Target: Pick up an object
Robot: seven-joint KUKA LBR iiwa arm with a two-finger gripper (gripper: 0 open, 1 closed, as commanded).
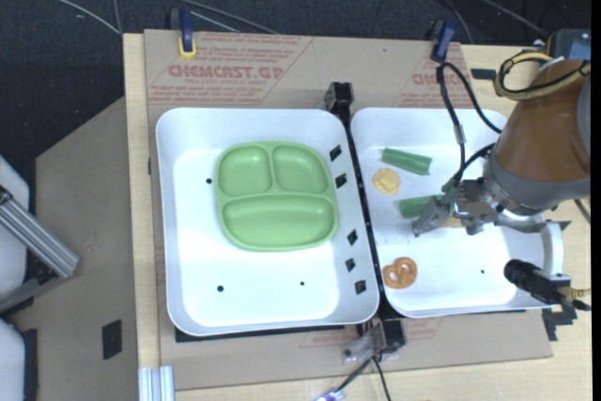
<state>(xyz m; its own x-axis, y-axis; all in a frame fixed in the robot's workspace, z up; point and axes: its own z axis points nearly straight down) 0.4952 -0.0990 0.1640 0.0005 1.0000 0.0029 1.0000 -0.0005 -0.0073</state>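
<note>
I am looking down on the right-hand shallow white bin (pixel 470 291), where the jaws (pixel 434 217) of the grey arm with the orange band (pixel 543 141) are hovering low over the bin floor. The nearest candidate is a small green block-like piece (pixel 414 206) lying just to the left of the jaws, touching or all but touching their tips; its long axis is running roughly left to right, tilted slightly, so the jaws are pointing almost along it rather than across it. I am judging that the coming move turns on this: the fingers need to straddle the piece's short side, not ride its length. I cannot tell whether the jaws are parted or pressed together, since their dark metal is blurring against the piece. Farther away in the same bin a longer green stick-shaped piece (pixel 407 161) is lying, with a small yellow lump (pixel 386 180) just beside it, and a brown pretzel-shaped toy (pixel 400 273) is sitting nearer, by the bin's left wall. The arm is reaching in from the right, wrist bent leftward and down. In the left bin (pixel 188 286) a green divided plate (pixel 276 195) is resting.
</note>
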